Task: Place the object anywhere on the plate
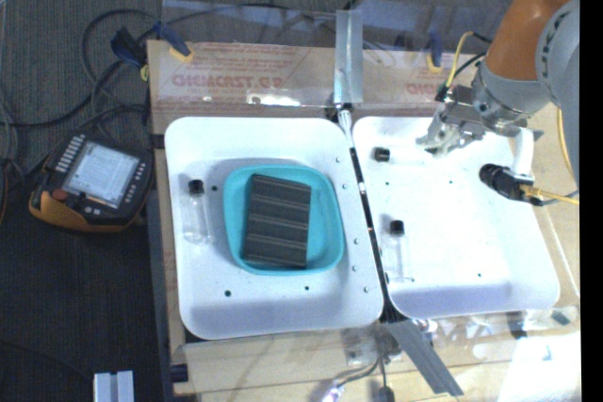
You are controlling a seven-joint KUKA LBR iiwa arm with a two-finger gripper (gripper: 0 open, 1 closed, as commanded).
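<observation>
Two shallow white bins sit side by side on the bench: the left bin (188, 297) and the right bin (471, 287), meeting along a central seam. One turquoise plate (328, 231) lies in the middle of the left bin, and one dark ribbed rectangular block (277, 220) rests flat on it, well inside the rim. The block's long axis runs from the far side of the bin toward the near side, leaning slightly so that its far end tips toward the right; its ridges cross that axis in parallel bands.

Three clear vials with black caps are scattered about. One vial (196, 210) lies in the left bin just beside the plate's left edge, cap toward the far side. A second vial (399, 249) lies in the right bin near the seam, cap also toward the far side. The third (380, 153) shows mainly as a black cap near the right bin's far left corner.

One grey arm with an orange band (523, 28) reaches in from the right. Its gripper (441, 138) hangs over the far part of the right bin, well apart from the plate; nothing is seen between its fingers, and how wide they stand cannot be made out. One orange-cased teach pendant (94, 179) lies on the floor to the left of the bench.
</observation>
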